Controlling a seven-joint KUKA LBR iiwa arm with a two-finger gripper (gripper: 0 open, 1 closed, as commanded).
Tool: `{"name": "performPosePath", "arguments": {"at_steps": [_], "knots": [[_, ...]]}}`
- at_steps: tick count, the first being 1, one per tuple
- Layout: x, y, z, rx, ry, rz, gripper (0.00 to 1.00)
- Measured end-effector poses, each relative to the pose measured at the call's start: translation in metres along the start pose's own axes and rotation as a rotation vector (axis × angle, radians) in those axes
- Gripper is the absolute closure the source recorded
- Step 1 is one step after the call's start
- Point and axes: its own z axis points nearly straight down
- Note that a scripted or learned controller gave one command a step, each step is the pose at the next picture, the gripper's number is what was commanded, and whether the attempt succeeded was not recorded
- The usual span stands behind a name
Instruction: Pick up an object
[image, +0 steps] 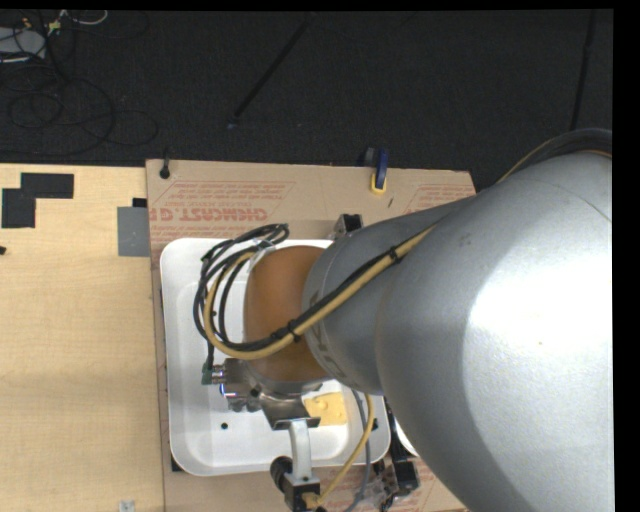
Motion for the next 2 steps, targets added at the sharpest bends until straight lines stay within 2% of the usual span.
{"name": "performPosePath", "arguments": {"at_steps": [1, 2], "knots": [[0.034, 0.001, -0.089, -0.006, 0.003, -0.003, 1.0], [0.033, 0.067, -0.207, -0.015, 0.004, -0.003, 1.0]]}}
